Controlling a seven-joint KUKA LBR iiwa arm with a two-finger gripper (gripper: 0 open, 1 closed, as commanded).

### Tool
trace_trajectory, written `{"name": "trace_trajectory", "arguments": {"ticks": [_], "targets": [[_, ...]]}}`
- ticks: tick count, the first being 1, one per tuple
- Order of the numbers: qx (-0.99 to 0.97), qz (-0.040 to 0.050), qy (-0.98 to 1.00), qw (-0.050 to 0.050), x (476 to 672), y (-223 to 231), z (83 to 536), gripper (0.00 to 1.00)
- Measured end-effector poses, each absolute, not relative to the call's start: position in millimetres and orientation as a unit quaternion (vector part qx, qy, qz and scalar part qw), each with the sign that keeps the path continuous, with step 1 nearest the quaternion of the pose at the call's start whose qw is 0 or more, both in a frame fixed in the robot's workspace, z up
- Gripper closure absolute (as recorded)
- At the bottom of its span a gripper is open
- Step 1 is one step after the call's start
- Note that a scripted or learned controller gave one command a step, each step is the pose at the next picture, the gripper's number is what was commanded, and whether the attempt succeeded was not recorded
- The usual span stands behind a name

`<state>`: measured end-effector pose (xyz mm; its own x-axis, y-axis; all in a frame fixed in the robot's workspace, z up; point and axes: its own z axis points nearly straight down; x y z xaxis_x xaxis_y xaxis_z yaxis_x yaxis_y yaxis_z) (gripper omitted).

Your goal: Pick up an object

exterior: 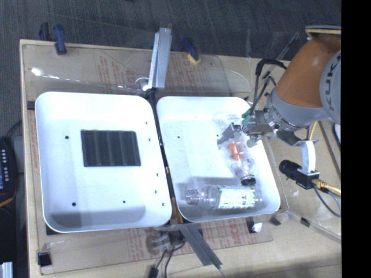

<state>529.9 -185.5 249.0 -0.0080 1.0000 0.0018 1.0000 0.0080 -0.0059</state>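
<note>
I cannot tell how my fingers stand; my gripper (235,133) hangs over the right white bin (191,114), near its right edge; just below it lie a small clear vial with an orange part (235,150) and a small clear bottle with a dark cap (246,171); along the bin's near edge lies a clear plastic bottle with a green label (223,197); the left white bin (58,114) carries a dark ribbed rectangle (110,148).

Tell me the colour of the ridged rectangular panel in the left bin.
Dark grey, nearly black, panel in the white left bin; camera view.
</note>
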Motion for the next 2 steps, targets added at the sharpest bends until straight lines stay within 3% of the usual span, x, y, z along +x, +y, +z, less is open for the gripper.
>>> {"name": "trace_trajectory", "arguments": {"ticks": [1,2], "targets": [[-0.657,0.0011,-0.753,0.002,581.0,-209,180,0.00],[-0.661,0.0006,-0.751,0.000,591.5,-210,172,0.00]]}}
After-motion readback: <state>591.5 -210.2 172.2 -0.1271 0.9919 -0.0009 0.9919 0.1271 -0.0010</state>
